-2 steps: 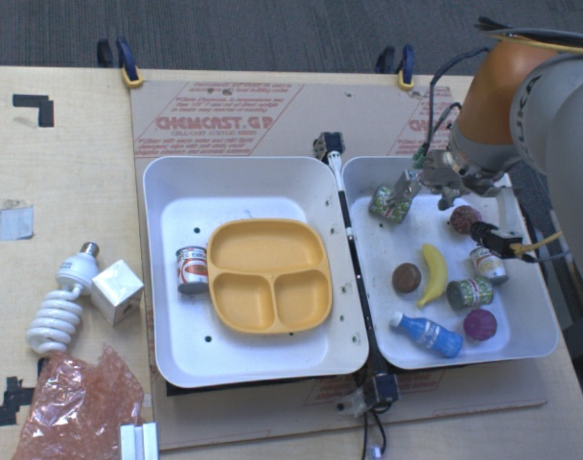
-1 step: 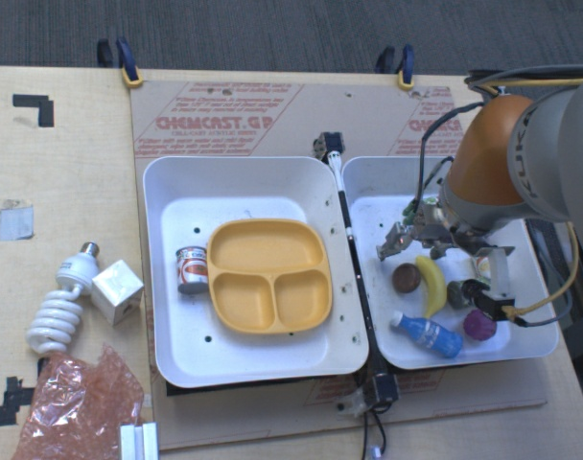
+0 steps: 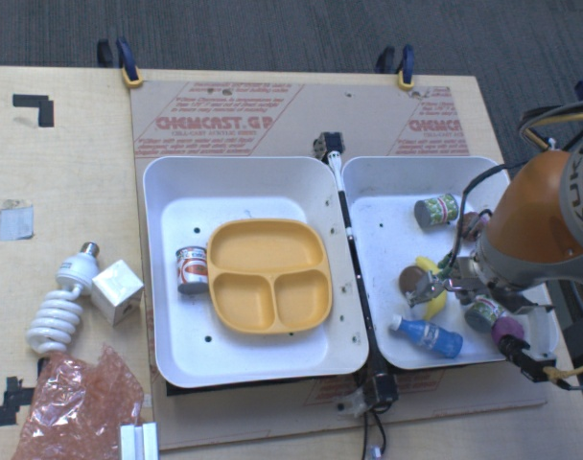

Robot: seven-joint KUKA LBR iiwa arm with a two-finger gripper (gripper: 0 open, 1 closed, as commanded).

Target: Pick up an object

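Observation:
My gripper (image 3: 433,290) is low in the right bin (image 3: 378,209), reaching in from the right over a yellow object (image 3: 427,266), with a brown round piece (image 3: 412,279) just to its left. The wrist hides what lies under it. A blue bottle (image 3: 429,336) lies near the bin's front edge. At the back of the bin lies a green can (image 3: 437,210). A small can (image 3: 483,312) and a purple object (image 3: 507,331) sit under the arm at the right.
The left bin (image 3: 167,209) holds a yellow divided tray (image 3: 269,274) and a small red-and-white can (image 3: 191,269) beside it. On the bench at left lie a spiral light bulb (image 3: 61,305), a white cube (image 3: 117,290) and a crumpled plastic bag (image 3: 81,401).

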